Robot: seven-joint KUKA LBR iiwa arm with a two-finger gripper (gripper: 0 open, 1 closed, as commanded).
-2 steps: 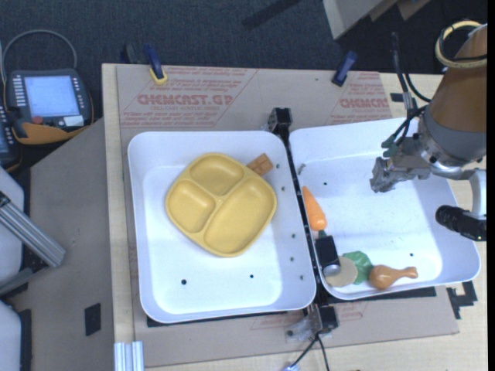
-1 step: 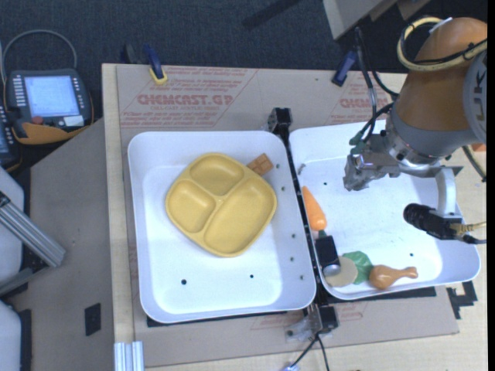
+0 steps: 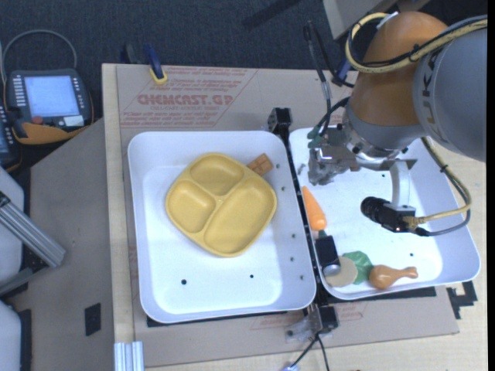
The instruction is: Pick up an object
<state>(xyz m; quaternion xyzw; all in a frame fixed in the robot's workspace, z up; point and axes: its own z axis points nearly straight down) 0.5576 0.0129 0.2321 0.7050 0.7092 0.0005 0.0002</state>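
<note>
Arm over right bin (image 3: 456, 265), gripper (image 3: 321, 168) low near bin's left wall, just above carrot (image 3: 313, 209); cannot tell gripper's state. Carrot lies along left wall. Green lid (image 3: 360, 261), tan disc (image 3: 343, 273) and wooden drumstick (image 3: 390, 274) at front. Left bin (image 3: 147, 207) holds yellow divided plate (image 3: 220, 204), brown block (image 3: 260, 164) touching its rim.

We read a robotics lab: KUKA arm (image 3: 402, 76) at three o'clock, teach pendant (image 3: 48, 103) at nine o'clock, two white bins (image 3: 155, 230) centred on a bench (image 3: 116, 130).
</note>
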